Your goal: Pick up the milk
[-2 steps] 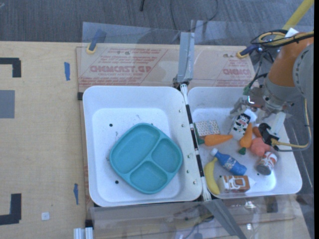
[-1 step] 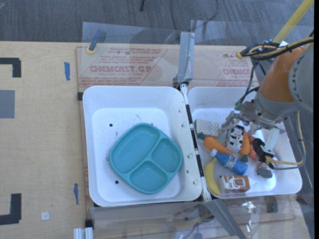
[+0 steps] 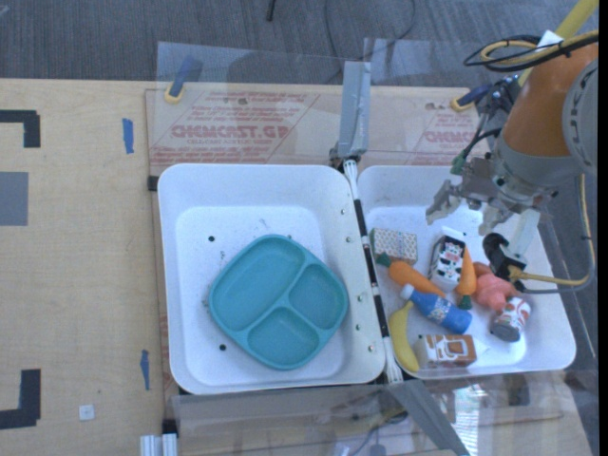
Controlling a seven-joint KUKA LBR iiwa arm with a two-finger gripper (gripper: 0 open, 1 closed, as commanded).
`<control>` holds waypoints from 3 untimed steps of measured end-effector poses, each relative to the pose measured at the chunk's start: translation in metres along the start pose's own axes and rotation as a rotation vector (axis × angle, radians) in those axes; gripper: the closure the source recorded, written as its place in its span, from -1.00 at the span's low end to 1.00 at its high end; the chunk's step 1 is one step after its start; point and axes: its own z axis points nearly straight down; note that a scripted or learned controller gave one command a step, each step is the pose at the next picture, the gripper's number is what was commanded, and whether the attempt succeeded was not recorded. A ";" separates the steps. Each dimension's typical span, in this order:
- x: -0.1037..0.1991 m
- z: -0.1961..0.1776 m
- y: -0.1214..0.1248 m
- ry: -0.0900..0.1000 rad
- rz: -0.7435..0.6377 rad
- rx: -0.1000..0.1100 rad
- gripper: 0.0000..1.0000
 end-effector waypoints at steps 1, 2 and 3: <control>-0.002 0.066 -0.014 0.001 -0.037 -0.015 -1.00; -0.040 0.083 -0.041 0.000 -0.249 -0.009 -1.00; -0.043 0.072 -0.040 0.000 -0.243 -0.013 1.00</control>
